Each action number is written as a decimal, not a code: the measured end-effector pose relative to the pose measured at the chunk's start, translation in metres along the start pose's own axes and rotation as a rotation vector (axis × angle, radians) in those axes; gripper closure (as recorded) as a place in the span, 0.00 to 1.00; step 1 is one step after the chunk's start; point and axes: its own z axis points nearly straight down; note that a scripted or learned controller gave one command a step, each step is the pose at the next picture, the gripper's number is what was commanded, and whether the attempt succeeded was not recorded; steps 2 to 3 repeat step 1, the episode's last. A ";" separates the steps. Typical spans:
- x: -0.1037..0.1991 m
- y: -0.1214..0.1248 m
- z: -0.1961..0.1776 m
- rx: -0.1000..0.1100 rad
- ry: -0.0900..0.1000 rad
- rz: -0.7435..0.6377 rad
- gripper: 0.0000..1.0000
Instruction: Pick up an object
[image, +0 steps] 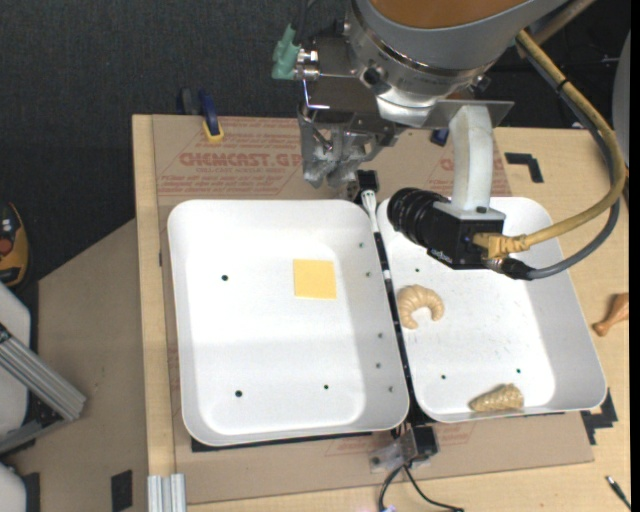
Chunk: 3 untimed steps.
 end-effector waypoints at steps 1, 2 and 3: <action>-0.001 -0.002 0.110 0.029 -0.015 0.005 1.00; -0.001 -0.002 0.110 0.029 -0.015 0.005 1.00; -0.001 -0.002 0.110 0.029 -0.015 0.005 1.00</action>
